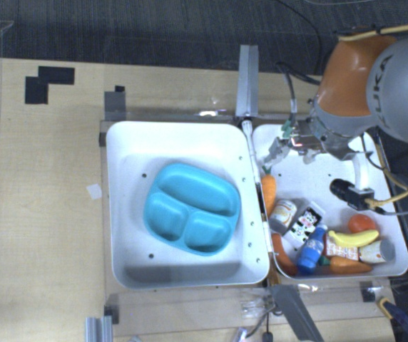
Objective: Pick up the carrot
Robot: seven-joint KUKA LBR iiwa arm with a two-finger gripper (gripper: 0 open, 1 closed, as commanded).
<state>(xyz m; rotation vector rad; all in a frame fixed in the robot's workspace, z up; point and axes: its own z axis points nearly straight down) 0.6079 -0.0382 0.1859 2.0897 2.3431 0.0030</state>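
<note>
Tool above right bin's far end; carrot at that bin's left wall.

The tool (284, 147) hangs over the far left part of the right bin (396, 251); its opening cannot be told. The carrot (268, 193) lies lengthwise against the left wall, just nearer the camera than the tool, apart from it. Close by lie a small can (283, 214), blue bottle (311, 251) and banana (353, 239). The left bin (129, 144) holds a blue divided tray (192, 207).

Even overhead light, soft shadows, slightly blurry.
</note>
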